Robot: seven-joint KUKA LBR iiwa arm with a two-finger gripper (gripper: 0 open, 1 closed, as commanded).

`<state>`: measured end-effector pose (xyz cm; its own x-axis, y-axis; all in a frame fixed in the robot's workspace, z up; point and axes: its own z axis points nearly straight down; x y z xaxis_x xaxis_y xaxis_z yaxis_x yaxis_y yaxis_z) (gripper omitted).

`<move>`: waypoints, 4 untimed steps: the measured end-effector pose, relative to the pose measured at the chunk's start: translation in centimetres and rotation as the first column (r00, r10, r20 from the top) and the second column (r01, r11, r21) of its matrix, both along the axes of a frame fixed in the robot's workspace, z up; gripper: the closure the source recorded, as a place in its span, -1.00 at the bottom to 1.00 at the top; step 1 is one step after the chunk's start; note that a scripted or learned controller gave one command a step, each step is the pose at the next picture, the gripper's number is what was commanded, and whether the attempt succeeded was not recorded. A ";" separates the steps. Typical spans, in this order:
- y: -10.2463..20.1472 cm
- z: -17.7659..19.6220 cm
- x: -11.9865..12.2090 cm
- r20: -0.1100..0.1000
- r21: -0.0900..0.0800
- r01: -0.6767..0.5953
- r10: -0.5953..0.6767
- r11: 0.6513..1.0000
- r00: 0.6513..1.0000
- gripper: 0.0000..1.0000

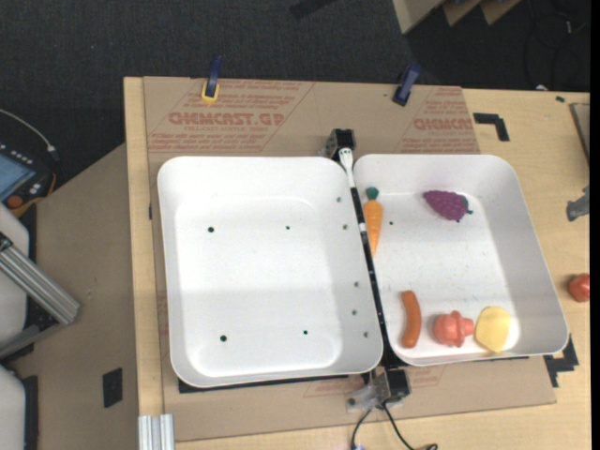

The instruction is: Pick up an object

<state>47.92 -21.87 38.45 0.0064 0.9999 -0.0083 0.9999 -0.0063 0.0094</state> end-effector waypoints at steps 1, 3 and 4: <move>0.5 0.7 0.1 -0.002 0.003 -0.007 0.007 1.000 1.000 1.00; 4.3 -12.5 -0.2 -0.025 0.015 -0.008 0.008 1.000 1.000 1.00; 3.9 -11.6 0.0 -0.009 0.008 -0.006 0.006 1.000 1.000 -1.00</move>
